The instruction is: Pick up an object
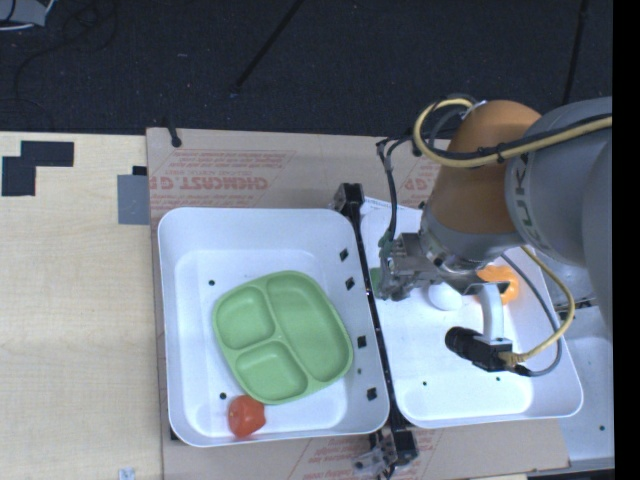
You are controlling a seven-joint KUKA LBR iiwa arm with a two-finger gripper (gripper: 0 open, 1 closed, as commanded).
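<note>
Gripper (pixel 395 273) low in right bin (pixel 470 398), near its left wall, beside the divider; whether spread or pressed together, cannot tell. White ball (pixel 441 295) just right of gripper, on bin floor under the wrist; orange object (pixel 507 286) further right, partly hidden behind arm (pixel 510 193). Green divided plate (pixel 282 336) flat in left bin (pixel 200 243), tilted diagonally; red object (pixel 246 415) just beside plate's lower edge, near bin's front wall

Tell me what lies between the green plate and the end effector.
In the camera view, the bins' adjoining walls separate the green plate from the end effector.
</note>
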